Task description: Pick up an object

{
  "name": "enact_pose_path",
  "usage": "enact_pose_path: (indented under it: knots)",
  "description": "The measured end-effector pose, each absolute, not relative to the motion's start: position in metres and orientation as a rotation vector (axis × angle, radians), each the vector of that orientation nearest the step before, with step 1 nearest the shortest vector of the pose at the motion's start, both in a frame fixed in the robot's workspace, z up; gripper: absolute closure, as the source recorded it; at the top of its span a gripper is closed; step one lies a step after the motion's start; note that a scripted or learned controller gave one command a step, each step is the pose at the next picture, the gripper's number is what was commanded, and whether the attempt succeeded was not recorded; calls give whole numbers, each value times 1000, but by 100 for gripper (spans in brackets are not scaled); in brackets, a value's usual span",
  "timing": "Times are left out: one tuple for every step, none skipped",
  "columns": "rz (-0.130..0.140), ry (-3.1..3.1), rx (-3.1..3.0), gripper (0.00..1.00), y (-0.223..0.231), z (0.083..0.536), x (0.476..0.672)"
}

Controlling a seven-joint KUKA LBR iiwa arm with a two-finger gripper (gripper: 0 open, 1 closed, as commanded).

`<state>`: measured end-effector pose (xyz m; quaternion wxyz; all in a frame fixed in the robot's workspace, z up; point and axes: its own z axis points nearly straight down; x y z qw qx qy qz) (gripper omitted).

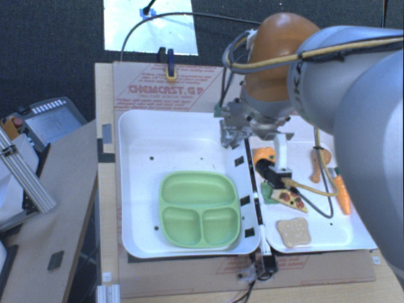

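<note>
My gripper (235, 137) over the bins' divider, grip state unclear, green tray (200, 208) at 7 o'clock, cardboard (165, 88) beneath, dark floor behind

A dark, speckled carpet (50, 36) covers the floor around the bench. On it, beyond the bench, lies a pale, shiny square sheet (149, 17) that catches the light, with a thin black cable (136, 27) curving across it. A brown cardboard sheet (165, 88) with red lettering lies on the bench top. To the left stands a tan table (60, 188), with a grey device (53, 120) and a ribbed metal rail (25, 175) near it
</note>
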<state>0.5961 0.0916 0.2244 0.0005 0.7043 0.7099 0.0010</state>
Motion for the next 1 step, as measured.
enact_pose_path:
  knots:
    - [2, 2227, 2216, 0, 90, 225, 596]
